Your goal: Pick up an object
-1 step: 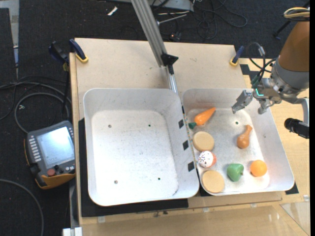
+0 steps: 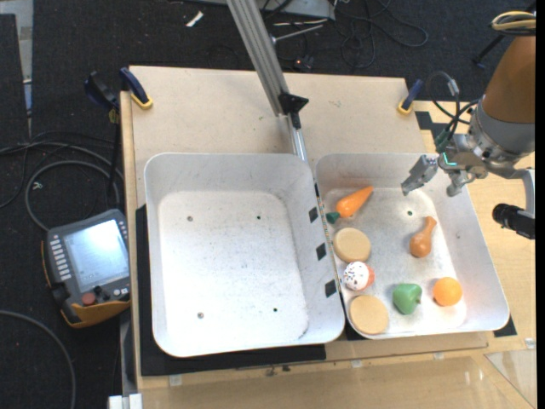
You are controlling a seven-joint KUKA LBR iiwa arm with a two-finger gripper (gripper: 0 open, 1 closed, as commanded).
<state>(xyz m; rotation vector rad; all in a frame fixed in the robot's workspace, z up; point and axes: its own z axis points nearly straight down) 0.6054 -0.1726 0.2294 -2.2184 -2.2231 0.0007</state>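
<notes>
Nearest the lens, a cookie [image 2: 370, 313] and pepper [image 2: 407, 297] crowded the right bin [image 2: 482, 254]. High above, the gripper [image 2: 436, 175] hung released, holding nothing; descending among such packed items risked a glancing miss.

A robotics lab: teach pendant [image 2: 89, 267] and loose cables [image 2: 34, 169] on dark carpet beside a clamped plywood bench [image 2: 221, 113]

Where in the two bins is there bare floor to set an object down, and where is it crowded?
The left bin floor is bare from wall to wall. In the right bin, bare patches lie between the carrot and the drumstick-shaped toy, under the gripper. Its lower part is crowded: two round cookies, speckled ball, green pepper, orange.
</notes>
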